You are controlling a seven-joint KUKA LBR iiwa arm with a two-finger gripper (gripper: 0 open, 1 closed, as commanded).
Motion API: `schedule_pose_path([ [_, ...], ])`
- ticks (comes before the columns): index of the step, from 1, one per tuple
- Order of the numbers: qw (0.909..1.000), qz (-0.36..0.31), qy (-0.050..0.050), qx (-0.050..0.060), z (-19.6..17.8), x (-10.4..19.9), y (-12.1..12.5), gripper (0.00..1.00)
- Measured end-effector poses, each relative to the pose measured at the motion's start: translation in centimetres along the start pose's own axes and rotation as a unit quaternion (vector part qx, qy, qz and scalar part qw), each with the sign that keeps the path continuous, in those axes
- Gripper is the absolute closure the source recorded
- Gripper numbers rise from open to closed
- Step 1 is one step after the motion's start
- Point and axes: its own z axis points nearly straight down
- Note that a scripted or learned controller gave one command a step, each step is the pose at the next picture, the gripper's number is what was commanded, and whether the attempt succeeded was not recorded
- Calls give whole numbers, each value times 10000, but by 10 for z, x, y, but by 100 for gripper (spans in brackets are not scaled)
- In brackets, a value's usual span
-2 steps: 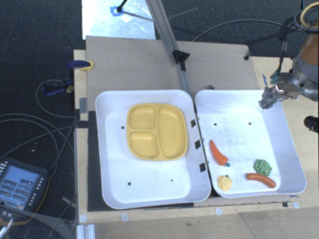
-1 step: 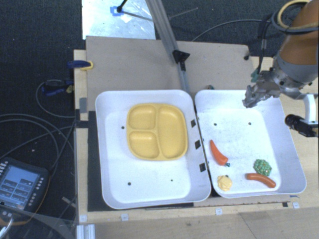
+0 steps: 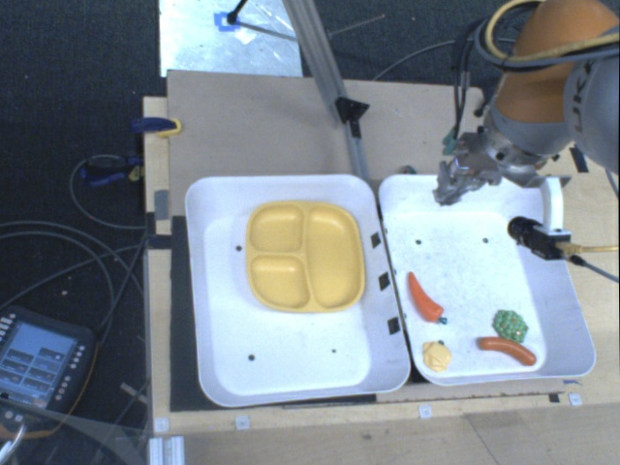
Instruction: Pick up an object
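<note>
Left bin (image 3: 208,289) holds a yellow tray (image 3: 303,256); gripper (image 3: 449,194) width perhaps unclear.

Tray (image 3: 305,257) in left bin (image 3: 218,356), carrot (image 3: 424,298), sausage (image 3: 506,350) in right bin (image 3: 567,332)

The bench (image 3: 262,124) is a tan board carrying two shallow white bins side by side. The right bin (image 3: 465,260) lies directly beneath the gripper (image 3: 451,194); the left bin (image 3: 223,347) sits to the gripper's left, touching the right bin. A blue-and-yellow clamp (image 3: 157,125) grips the bench's far-left edge.
</note>
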Motion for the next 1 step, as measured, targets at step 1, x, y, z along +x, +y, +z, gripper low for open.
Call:
schedule_pose_path([
  [1, 10000, -1, 4, -13, -4, 53, 24, 100],
])
